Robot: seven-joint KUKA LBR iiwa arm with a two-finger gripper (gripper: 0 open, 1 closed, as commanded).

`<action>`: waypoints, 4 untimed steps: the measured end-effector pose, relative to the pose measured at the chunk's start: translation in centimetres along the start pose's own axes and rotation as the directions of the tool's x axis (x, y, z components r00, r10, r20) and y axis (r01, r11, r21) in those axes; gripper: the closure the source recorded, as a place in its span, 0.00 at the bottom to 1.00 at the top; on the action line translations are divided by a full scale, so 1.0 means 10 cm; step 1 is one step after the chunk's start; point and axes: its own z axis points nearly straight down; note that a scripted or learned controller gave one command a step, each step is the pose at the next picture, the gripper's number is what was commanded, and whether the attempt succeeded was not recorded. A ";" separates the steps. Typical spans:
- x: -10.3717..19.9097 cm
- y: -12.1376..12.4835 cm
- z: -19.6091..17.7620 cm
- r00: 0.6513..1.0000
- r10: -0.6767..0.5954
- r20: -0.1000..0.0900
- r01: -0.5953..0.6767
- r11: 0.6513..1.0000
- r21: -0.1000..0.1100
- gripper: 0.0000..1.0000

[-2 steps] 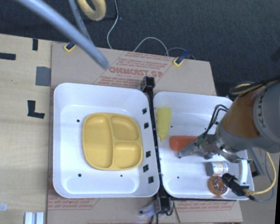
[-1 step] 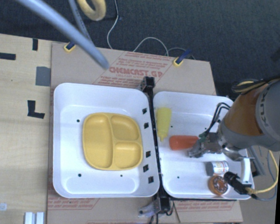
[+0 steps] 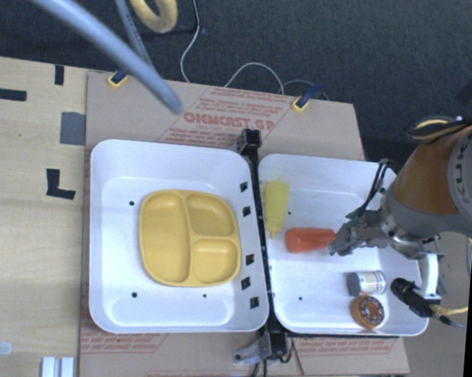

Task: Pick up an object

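Note:
In the right bin point(image 3: 327, 177) lie an orange carrot-like piece point(image 3: 309, 240), a pale yellow block point(image 3: 276, 204) against the divider, a small silver can point(image 3: 366, 282) and a brown round disc point(image 3: 370, 312). My gripper point(image 3: 347, 240) comes in from the right and sits low in this bin, its tip right at the orange piece's right end. The wrist hides how the fingers meet the piece.
The left bin point(image 3: 106, 213) holds a yellow divided plate point(image 3: 189, 238). A black clip strip point(image 3: 253, 226) runs between the bins. The grey arm with its orange band point(image 3: 430, 180) covers the right bin's far right side. Cardboard point(image 3: 226, 117) lies under both bins.

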 end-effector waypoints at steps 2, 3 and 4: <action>-0.01 0.03 -0.80 1.000 0.000 0.000 0.000 1.000 0.000 1.00; 0.48 0.20 -0.70 1.000 -0.004 -0.001 0.004 1.000 0.003 1.00; 1.00 0.42 -0.80 1.000 -0.002 -0.001 0.002 1.000 0.002 1.00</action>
